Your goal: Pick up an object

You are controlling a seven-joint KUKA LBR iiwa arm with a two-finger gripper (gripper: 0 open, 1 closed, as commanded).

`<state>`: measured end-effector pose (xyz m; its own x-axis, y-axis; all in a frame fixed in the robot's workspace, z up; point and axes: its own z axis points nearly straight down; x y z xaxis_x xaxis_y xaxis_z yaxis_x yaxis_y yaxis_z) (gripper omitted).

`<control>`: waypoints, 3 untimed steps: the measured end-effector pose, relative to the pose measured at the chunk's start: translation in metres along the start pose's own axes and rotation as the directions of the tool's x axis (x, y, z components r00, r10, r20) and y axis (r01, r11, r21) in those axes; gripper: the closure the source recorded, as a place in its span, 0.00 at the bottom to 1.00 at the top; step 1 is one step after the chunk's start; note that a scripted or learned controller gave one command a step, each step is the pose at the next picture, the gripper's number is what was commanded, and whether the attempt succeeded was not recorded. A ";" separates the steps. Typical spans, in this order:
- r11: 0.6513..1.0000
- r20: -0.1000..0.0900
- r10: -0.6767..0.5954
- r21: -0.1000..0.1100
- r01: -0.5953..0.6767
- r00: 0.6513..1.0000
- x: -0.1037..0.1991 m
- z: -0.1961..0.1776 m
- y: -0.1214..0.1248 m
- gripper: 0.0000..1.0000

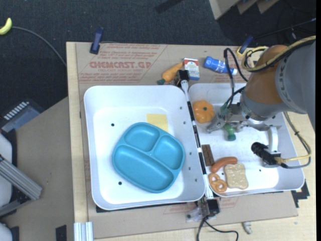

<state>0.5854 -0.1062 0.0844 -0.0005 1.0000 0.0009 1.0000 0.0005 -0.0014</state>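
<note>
Green piece: small, lying in the right bin, left of that bin's middle. It sits right at the tip of my claw, on the near side, touching or just under it. It is too small and too covered to read a long axis or a heading. Claw state: cannot tell whether released or clenched.

Left to right:
- Left bin: blue divided plate near the middle, with a yellow square just behind its far edge.
- Right bin, far left: orange fruit, left of my claw and apart from the green piece.
- Right bin, near left corner: pretzel, sausage running low-left to high-right, and cracker, close together and well apart from the claw.
</note>
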 end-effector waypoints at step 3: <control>1.000 0.001 -0.001 -0.003 0.001 1.000 0.027 -0.145 -0.068 1.00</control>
<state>0.5176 -0.0791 0.2297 -0.0014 1.0000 0.0000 1.0000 0.0014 0.0018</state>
